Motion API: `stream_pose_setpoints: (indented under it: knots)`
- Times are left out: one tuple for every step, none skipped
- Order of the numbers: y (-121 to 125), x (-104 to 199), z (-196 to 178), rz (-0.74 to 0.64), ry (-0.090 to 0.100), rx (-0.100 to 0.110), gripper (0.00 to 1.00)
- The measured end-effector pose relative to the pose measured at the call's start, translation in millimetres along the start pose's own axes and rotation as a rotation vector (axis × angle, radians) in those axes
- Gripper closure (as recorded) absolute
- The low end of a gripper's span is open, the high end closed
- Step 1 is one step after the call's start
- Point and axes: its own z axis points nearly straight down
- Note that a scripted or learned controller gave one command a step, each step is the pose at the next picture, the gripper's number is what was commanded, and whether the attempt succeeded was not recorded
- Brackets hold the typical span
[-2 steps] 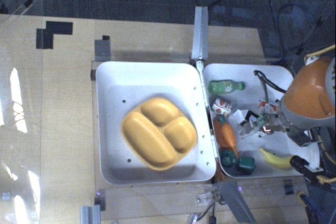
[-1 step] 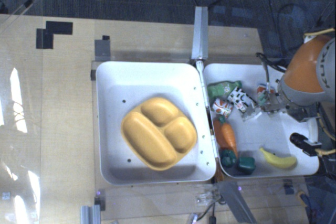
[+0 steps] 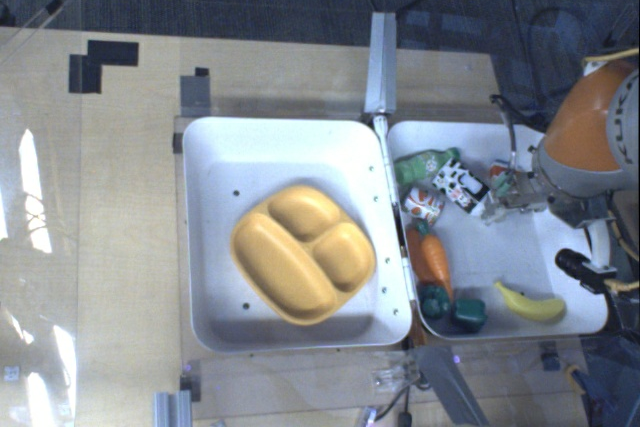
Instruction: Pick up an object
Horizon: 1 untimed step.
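Note:
The right bin [image 3: 545, 240] holds several small objects. A green soft item [image 3: 425, 163] lies at its far left, with a black-and-white patterned toy [image 3: 458, 186] beside it. A small white and red cup [image 3: 422, 205] sits just below them. An orange carrot [image 3: 432, 258] lies along the left wall above two dark green pieces [image 3: 452, 307]. A yellow banana [image 3: 530, 304] rests near the front edge. My gripper [image 3: 500, 195] hangs low over the bin's upper middle, just right of the patterned toy, with the grey arm and orange band [image 3: 592, 120] behind it.
The left bin [image 3: 215, 165] holds a large yellow three-part dish [image 3: 302, 252]. A metal post [image 3: 381, 65] stands between the bins at the back. Cables trail over the dark floor beyond the bench. The right bin's middle floor is bare white.

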Motion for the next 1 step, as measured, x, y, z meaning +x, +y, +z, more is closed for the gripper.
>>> stream_pose_setpoints:
  knots:
    - [0.5, 0.3, -0.3, 0.000, 0.000, -0.001, 0.00]
